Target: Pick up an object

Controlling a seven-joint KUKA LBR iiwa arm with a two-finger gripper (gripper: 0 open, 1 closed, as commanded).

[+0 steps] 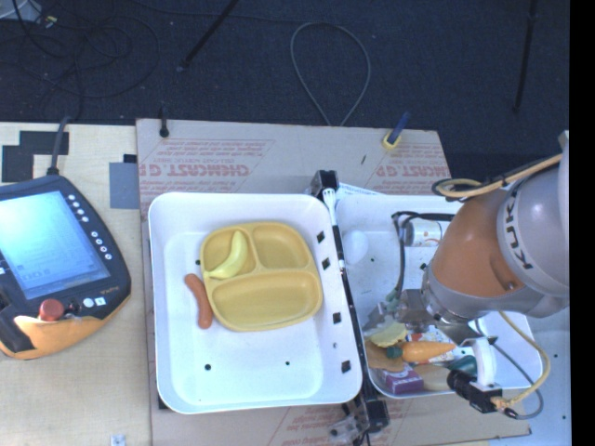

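My arm (pixel 497 249) hung low over the lower-right bin (pixel 372 249), hiding my pincer, so I could not tell its state. Beneath lay a heap of toy food (pixel 414 351), a carrot (pixel 426 350) uppermost; I judged a straight descent best. At centre, the left bin (pixel 177 360) held a yellow plate (pixel 265 291), banana (pixel 230 260) and sausage (pixel 199 302).

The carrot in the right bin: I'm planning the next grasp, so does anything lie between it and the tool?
I cannot tell: the arm's wrist hides the tool. The carrot lies uncovered, crowded by other toy food.
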